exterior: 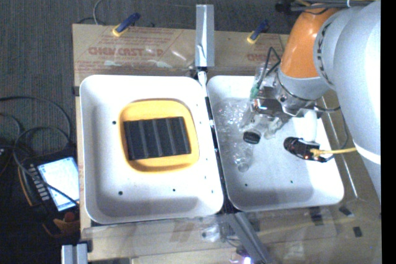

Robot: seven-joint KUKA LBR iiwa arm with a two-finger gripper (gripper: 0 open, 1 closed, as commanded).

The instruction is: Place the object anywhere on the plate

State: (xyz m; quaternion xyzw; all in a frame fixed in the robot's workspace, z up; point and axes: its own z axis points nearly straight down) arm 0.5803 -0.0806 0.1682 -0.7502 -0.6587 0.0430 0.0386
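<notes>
The plate [132, 115] is yellow with a dark ribbed square in its middle, and it lies flat in the left bin [99, 195]. A clear, crinkled plastic object [232, 114] lies in the left part of the right bin [291, 188], stretching from near the bin's back towards its middle. My gripper [260, 130] hangs low over the right bin, just right of the clear object and close to it. From this angle I cannot make out whether anything sits between its tips.
A metal divider post [204, 40] stands at the back between the bins. A small black part with a yellow cable [301, 147] hangs right of the gripper. The large grey and orange arm [346, 65] covers the right bin's back right.
</notes>
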